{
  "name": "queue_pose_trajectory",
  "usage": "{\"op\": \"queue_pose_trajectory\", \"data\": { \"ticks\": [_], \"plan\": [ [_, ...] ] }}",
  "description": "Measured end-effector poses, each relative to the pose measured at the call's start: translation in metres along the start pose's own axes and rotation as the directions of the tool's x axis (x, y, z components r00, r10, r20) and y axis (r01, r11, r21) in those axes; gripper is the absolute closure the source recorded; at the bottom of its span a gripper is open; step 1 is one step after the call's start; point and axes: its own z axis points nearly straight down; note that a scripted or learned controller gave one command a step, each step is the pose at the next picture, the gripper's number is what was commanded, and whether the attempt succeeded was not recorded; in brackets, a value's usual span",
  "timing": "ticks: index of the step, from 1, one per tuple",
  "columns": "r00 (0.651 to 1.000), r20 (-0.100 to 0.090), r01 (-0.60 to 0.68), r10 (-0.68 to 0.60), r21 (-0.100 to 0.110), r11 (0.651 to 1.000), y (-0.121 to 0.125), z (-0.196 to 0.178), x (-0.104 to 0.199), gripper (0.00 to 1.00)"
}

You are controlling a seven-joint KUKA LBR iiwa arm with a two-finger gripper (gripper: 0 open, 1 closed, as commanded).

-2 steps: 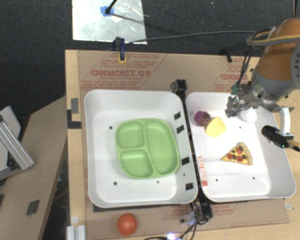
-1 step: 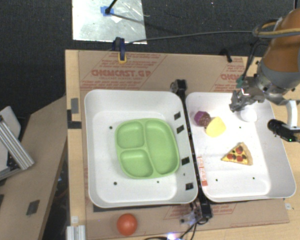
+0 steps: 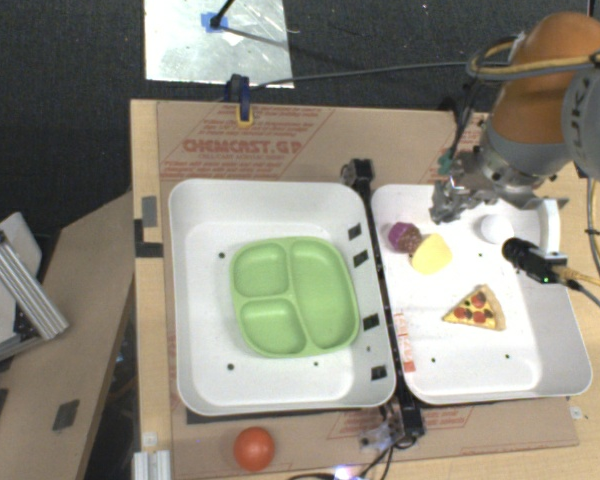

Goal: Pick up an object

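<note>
Hovering over the far edge of the right white bin (image 3: 570,368), the dark metal pincer (image 3: 448,206) hangs from the grey arm with its orange band (image 3: 545,63). Whether it is spread or closed I cannot tell, and nothing can be seen in its grasp.

Going from the left: the left white bin (image 3: 195,268) carries a pale green plastic tray with three compartments (image 3: 293,296), lying near its middle. Outside the bins, at the near edge of the bench, sits a small orange-red ball (image 3: 253,448).

In the right bin, near its far left corner, a small purple rounded piece (image 3: 404,236) lies touching or just beside a yellow rounded piece (image 3: 431,254). A toy pizza slice with red dots (image 3: 476,309) lies toward the middle, and a small white rounded piece (image 3: 494,228) sits near the far edge, just beside the arm.

The likeliest targets, I judge, are the purple and yellow pieces, near the pincer. Because they crowd together, a descent between them could push both aside or pinch neither. Their rounded shapes may also slip out, and the bin wall nearby could block the pincer.
</note>
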Motion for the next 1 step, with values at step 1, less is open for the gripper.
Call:
{"op": "queue_pose_trajectory", "data": {
  "ticks": [1],
  "plan": [
    [1.000, -0.001, 0.001, -0.001, 0.001, 1.000, -0.0183, -0.0033, 0.0535, 1.00]
  ]
}}
